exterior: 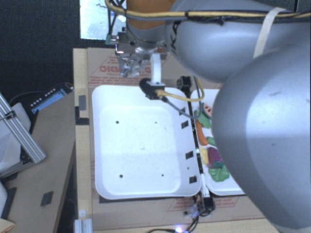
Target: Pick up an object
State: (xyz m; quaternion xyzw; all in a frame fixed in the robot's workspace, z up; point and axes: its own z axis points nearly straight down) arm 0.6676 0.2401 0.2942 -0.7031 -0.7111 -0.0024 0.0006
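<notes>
Jaws [132,68] hung over the far edge of the left bin [141,144], above the cardboard sheet [102,69]; you could not tell from this angle whether they were open or closed. Red printing on that cardboard was too blurred to read. Your objects, a heap of toys [210,144] in green, orange, yellow and purple, lay in the right bin [218,188], largely hidden behind the grey arm [262,130].
</notes>
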